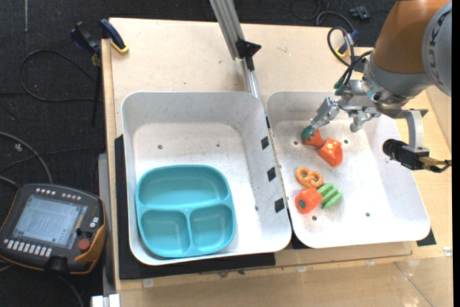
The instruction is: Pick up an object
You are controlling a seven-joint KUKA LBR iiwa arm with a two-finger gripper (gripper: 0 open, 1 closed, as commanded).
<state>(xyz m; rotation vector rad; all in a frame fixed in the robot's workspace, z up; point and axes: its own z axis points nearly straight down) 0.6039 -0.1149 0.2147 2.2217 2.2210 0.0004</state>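
Pale wooden counter (180,54) carries two white bins, the spread-open claw (343,113) hovering just above a small orange-and-green toy (312,135).

Bright, even light is falling from above, the two shallow white plastic bins (144,108) are shining, and shadows are staying soft.
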